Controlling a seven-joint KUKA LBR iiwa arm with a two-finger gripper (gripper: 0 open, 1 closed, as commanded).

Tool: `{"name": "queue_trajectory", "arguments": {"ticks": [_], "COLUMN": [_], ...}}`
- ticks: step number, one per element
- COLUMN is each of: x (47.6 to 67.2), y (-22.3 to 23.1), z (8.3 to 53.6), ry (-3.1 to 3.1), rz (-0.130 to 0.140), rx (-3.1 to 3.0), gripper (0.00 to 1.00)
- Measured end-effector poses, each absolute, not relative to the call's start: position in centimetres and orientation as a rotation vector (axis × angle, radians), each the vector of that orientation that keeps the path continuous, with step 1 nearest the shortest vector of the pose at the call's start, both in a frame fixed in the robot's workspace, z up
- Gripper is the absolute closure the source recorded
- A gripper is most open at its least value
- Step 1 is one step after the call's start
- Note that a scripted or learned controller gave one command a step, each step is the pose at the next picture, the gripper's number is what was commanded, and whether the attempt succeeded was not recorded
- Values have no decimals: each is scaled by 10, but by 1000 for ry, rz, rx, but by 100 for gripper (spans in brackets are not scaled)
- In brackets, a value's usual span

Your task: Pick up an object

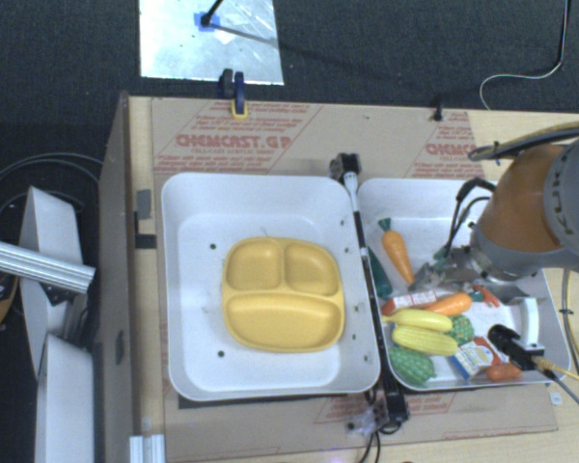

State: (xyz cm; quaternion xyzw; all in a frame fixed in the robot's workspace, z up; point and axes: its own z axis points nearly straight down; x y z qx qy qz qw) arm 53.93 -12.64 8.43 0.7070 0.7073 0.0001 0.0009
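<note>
Across the left bin [188, 258], a yellow divided plate [283, 293] leaves bare margin on every side. Right bin [415, 201] is crowded along its front: carrot [397, 252], corn cobs [424, 329], an orange piece [450, 305]. Above them sits the gripper [442, 270]; whether it is open or closed I cannot tell.
</note>
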Motion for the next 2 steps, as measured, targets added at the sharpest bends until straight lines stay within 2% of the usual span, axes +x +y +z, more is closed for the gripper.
{"name": "queue_trajectory", "arguments": {"ticks": [1,2], "x": [602,602], "y": [-112,-113], "z": [85,95], "ry": [2223,2224], "rz": [3,5], "rx": [2217,2214], "gripper": [0,100]}}
